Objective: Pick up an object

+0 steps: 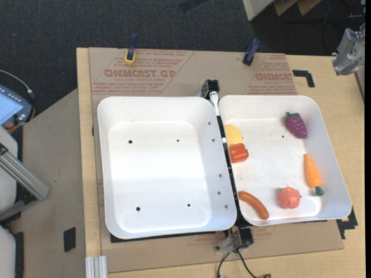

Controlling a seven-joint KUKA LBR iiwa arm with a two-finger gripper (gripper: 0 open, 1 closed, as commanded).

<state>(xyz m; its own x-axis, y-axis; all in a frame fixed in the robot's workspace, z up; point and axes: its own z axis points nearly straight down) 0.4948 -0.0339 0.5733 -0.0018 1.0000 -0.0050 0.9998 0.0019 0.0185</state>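
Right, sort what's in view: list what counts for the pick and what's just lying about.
For the pick, all in the right bin:
- purple grapes
- carrot
- pink-red round fruit
- sausage
- yellow piece with red piece touching it

Lying about:
- left bin
- yellow-and-blue clamp
- blue clamp
- cardboard sheet

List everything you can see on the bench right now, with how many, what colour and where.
bins: two, white, side by side on the board
grapes: one bunch, purple, right bin, far right corner
yellow toy: one, yellow, right bin, against its left wall
red toy: one, red-orange, touching the yellow toy's near side
carrot: one, orange, right bin, along its right wall
peach-like fruit: one, pinkish red, right bin, near side
sausage: one, orange-brown, right bin, near left corner
clamps: two, one yellow and blue, one blue, board's far edge
gripper: one, grey, upper right, above the bench edge
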